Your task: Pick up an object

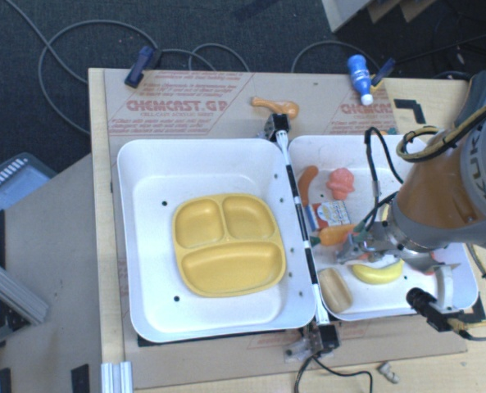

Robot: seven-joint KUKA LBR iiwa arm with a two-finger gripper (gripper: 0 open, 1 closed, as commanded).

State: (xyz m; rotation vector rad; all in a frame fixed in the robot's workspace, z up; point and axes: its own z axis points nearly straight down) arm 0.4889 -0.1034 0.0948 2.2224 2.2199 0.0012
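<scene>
In the right-hand shallow white bin (464,289), the arm's two-finger gripper (364,248) hangs low just above a curved yellow plastic banana (378,272). The banana lies directly below and slightly right of the gripper, its long axis running roughly left to right across the bin. Whether the pincer is apart or together I cannot tell.

A divided tray (226,244) lies in the left bin (136,219); toy foods (339,182) lie in the right bin (464,289).
</scene>
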